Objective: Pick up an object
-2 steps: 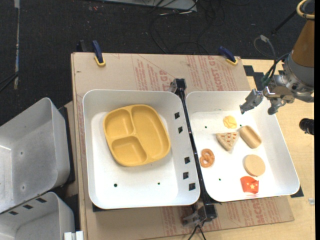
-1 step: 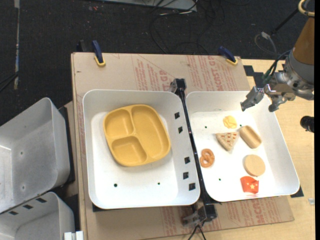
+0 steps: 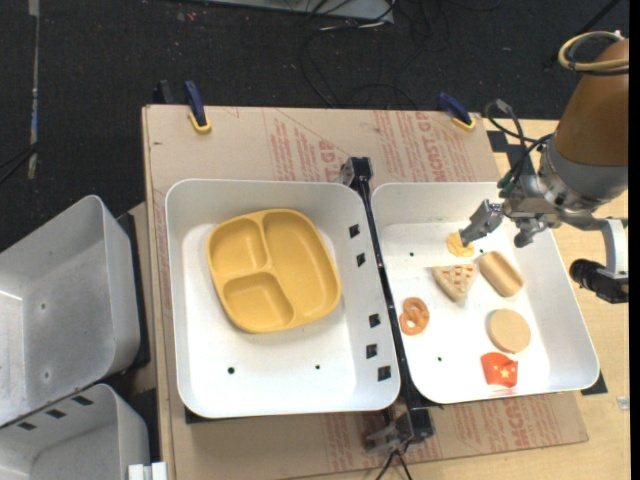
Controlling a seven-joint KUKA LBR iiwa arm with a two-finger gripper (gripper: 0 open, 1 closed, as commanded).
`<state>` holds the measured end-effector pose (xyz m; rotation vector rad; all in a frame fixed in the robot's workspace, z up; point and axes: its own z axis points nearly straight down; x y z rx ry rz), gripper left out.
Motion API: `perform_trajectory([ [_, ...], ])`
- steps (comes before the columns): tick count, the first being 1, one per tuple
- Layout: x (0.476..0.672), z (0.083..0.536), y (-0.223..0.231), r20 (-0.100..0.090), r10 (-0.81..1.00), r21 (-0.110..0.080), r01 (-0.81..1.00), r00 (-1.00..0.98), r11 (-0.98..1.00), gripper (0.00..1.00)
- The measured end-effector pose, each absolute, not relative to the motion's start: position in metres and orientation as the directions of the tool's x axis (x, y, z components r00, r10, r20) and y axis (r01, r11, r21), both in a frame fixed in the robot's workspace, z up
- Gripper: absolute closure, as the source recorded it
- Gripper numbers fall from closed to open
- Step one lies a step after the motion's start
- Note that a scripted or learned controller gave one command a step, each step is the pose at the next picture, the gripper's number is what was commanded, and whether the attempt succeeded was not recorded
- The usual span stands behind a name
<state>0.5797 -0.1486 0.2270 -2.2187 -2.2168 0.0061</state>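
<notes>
- Far to the left of the jaws [image 3: 500, 226], the yellow divided tray [image 3: 272, 268] lies in the left bin [image 3: 190, 368]; we judge it too broad and flat for a two-finger pinch, so a reach there would likely fail.
- Just left of the jaws sits the bin divider [image 3: 375, 268]; we think an approach drifting that way could strike it.
- Below and left of the jaws, the pretzel [image 3: 414, 315] lies flat on the floor of the right bin [image 3: 570, 368]; its thin ring could slip away from closing fingers.
- Right at the left fingertip sits a small yellow piece [image 3: 459, 244], which we take as the likeliest target. We see two dark fingers spread apart with nothing between them, so the jaws look open and empty. The piece seems beside one finger rather than centred, so closing could simply push it aside.
- Just below the jaws, the cheese-like wedge [image 3: 455, 281] and the bread roll [image 3: 500, 273] crowd the target; a descent could nudge them or catch two things at once.
- Further below, the round biscuit [image 3: 509, 330] and the red piece [image 3: 500, 369] lie well clear of trouble.
- Writing: the cardboard on the table [image 3: 260, 133] carries red print, mirrored and too faint for us to read with confidence.
</notes>
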Motion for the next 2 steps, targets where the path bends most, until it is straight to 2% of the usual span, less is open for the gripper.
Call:
perform_trajectory([
  [2, 0.571, 0.13, -0.161, 0.001, 1.0, -0.005, 1.0, 0.002, -0.002, 0.0],
])
